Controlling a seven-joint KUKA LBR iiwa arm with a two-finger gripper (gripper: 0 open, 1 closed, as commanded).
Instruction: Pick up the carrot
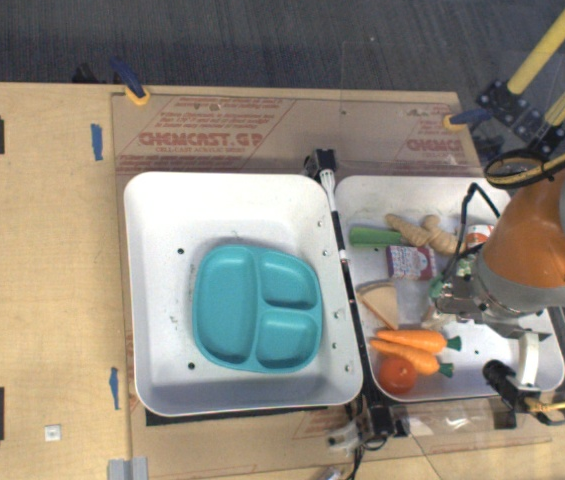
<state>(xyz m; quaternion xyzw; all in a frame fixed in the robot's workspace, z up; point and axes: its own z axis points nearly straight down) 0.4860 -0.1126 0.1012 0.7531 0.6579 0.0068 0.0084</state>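
Note:
Two orange carrots with green tops lie side by side near the front of the right bin (542,376). The upper carrot (410,340) points left, and the lower carrot (419,360) rests against it. My gripper (450,304) hangs over the middle of that bin, just above and to the right of the upper carrot's green end. The grey wrist and the orange band (524,250) hide the gripper's tips. Nothing is visibly held.
A red tomato (397,374) touches the carrots at the front. Behind them lie a tan wedge (382,303), a purple packet (409,261), a green stick (372,236) and a wooden figure (422,232). The left bin (157,268) holds a teal divided plate (258,308).

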